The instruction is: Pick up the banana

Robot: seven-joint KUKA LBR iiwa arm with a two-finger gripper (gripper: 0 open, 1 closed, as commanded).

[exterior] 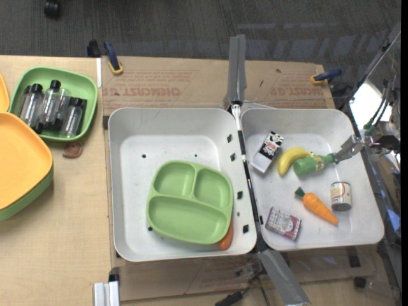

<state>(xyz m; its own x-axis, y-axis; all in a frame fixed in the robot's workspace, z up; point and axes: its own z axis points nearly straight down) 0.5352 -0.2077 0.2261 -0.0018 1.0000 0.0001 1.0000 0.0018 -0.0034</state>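
Crowded against the curved yellow banana [291, 159] are a green bottle [312, 164] and small milk carton [268, 150]; the end effector's [349, 148] state cannot be told.

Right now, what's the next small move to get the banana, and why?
Probably shift the claw left, past the green bottle, then descend over the curved yellow banana. The claw sits at the right white bin's right edge, by the bottle's neck, and the banana lies beyond, touching the bottle.
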